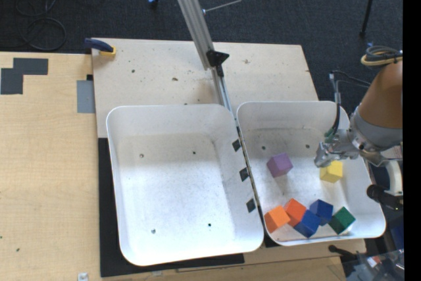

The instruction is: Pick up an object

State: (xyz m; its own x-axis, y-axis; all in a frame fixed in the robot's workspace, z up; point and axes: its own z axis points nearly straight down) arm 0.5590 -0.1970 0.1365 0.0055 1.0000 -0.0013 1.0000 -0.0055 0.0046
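Observation:
The right bin holds several small blocks. A purple cube sits near its middle. A yellow block lies toward the right wall. Along the front edge cluster two orange blocks, two blue blocks and a green block. My gripper hangs low over the right side of this bin, directly above and touching or nearly touching the yellow block. The wrist hides the gripper's tips.
The left bin stands beside the right one, with black clips on the shared wall. A slanted metal bar rises behind the bins. A blue and yellow clamp lies at the bench's back left corner.

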